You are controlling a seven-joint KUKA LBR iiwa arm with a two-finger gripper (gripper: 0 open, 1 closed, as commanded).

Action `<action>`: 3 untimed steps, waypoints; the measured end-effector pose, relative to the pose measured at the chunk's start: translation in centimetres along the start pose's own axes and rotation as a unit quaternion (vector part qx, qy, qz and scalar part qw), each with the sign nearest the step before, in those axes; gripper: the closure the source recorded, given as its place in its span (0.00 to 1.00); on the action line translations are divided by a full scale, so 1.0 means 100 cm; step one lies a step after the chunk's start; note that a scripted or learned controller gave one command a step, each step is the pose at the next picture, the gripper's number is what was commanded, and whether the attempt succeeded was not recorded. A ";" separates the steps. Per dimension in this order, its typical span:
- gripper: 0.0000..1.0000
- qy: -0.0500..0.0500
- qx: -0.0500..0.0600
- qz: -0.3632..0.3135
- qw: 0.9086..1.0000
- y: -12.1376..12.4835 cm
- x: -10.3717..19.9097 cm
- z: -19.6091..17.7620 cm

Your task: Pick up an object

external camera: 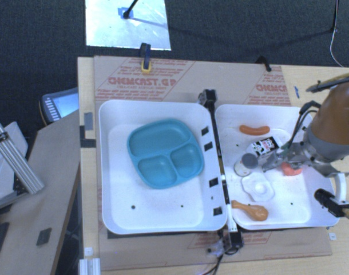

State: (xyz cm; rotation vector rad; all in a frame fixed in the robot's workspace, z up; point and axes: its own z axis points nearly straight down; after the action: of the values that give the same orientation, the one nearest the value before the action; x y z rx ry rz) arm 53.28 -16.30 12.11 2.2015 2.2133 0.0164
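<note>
White bins: I see two shallow trays side by side on my bench, the left bin (pixel 114 211) and the right bin (pixel 294 213), meeting at a black centre divider.
Left bin: it holds one blue sectioned plate (pixel 165 152), lying flat near the middle.
Right bin: an orange sausage (pixel 254 130) lies near the far wall; a small black-and-white carton (pixel 264 146) sits just below it; a grey round lid (pixel 245 165) lies beside the carton; a white fried egg (pixel 258 188) rests near the middle; a tan drumstick (pixel 252 210) lies near the front wall.
Arm: my grey arm with its orange band (pixel 340 116) reaches in from the right, low over the right bin.
Gripper: the gripper (pixel 276 162) sits between the carton and a red piece (pixel 290 169), just beside both.
Fingers: I cannot tell whether they are spread or closed, nor whether anything sits between them.
</note>
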 end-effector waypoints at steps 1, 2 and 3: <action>1.00 0.002 0.008 0.001 1.000 -0.004 0.001 -0.003; 1.00 0.002 0.007 0.001 1.000 0.003 -0.003 -0.066; 1.00 0.002 0.007 0.001 1.000 0.006 -0.004 -0.115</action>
State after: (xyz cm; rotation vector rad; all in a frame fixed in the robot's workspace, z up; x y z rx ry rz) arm 53.64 -16.64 23.65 2.2120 2.2211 0.0057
